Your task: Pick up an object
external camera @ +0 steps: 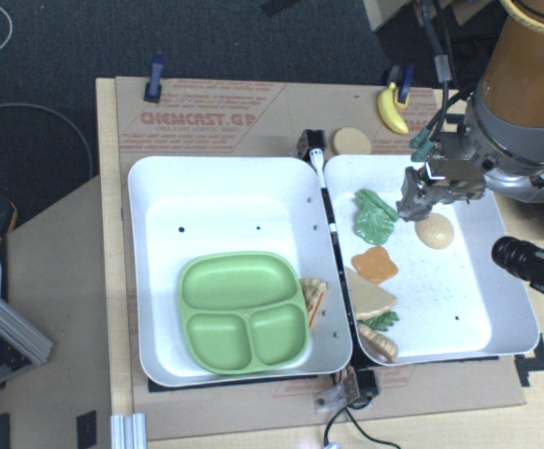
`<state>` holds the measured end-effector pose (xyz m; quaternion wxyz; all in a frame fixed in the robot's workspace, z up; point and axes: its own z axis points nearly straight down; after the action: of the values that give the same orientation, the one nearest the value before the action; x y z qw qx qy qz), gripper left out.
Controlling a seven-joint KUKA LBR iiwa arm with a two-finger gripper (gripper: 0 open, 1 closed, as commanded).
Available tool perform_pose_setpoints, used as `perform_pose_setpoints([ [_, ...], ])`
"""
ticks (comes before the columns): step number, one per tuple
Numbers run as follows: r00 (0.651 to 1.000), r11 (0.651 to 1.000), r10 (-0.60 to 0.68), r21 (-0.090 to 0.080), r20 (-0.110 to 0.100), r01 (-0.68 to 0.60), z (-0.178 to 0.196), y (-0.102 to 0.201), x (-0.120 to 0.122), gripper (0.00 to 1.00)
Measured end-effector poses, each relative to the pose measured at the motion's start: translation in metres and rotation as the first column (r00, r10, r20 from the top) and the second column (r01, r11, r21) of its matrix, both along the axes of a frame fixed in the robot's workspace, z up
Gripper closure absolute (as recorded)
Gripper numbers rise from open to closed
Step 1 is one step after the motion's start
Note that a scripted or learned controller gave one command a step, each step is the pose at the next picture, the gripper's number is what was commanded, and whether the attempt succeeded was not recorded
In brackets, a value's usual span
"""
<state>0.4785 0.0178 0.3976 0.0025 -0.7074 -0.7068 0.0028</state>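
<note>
Camera view, from where I stand: in the left white bin (150, 251) sits a pale green three-compartment plastic tray (242, 311), with a small tan bundle of sticks (314, 297) just beside its right rim. Moving across to the right white bin (478, 316), there is a crinkled green leafy toy (375, 215), an orange rounded piece (375, 264), a beige wedge (373, 297), and a round cream-coloured lump (435, 232). The gripper (420, 204) hangs low between the leaf and the lump; whether its grip is apart or together, I cannot tell. Nothing looks lifted yet, so the picking remains.
</note>
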Motion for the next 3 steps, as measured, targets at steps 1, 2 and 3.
perform_pose_setpoints([
  [1,1.000,1.000,0.001,0.000,0.011,-0.001,0.014,0.000,0.002,1.00],
  [2,1.000,1.000,0.002,-0.001,-0.004,-0.002,-0.118,0.022,0.051,1.00],
  [3,1.000,1.000,0.003,0.002,0.013,-0.003,-0.059,0.032,0.009,1.00],
])
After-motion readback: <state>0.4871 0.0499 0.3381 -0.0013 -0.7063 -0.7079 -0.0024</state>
